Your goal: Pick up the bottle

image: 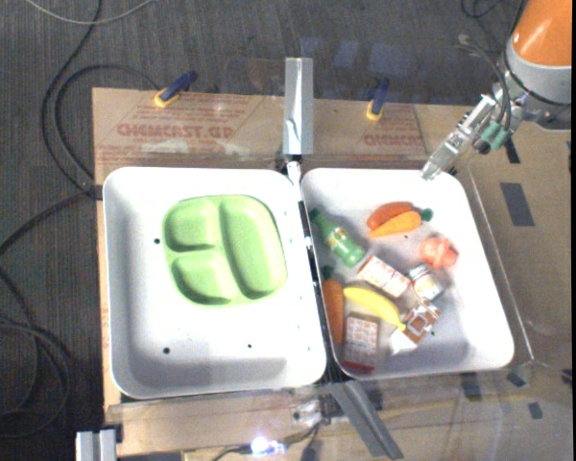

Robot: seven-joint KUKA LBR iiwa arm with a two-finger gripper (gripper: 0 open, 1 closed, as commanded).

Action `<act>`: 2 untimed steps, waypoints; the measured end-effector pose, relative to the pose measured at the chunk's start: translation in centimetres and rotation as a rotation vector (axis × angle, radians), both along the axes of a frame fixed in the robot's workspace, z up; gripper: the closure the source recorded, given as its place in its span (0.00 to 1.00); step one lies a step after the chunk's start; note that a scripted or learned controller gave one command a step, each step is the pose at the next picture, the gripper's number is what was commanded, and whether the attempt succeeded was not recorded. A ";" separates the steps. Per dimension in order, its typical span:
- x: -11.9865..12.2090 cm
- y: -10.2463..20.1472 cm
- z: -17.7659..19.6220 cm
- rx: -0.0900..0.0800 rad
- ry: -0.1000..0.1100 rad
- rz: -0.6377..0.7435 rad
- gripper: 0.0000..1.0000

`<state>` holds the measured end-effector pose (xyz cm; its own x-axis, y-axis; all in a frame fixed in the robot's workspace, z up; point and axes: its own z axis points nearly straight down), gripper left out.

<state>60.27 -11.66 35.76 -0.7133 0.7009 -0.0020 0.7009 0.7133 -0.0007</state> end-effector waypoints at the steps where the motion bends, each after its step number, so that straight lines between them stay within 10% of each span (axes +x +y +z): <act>1: -1.6 9.2 -1.0 0.001 -0.001 0.333 1.00; 2: -1.6 17.5 -3.1 0.002 0.000 0.635 1.00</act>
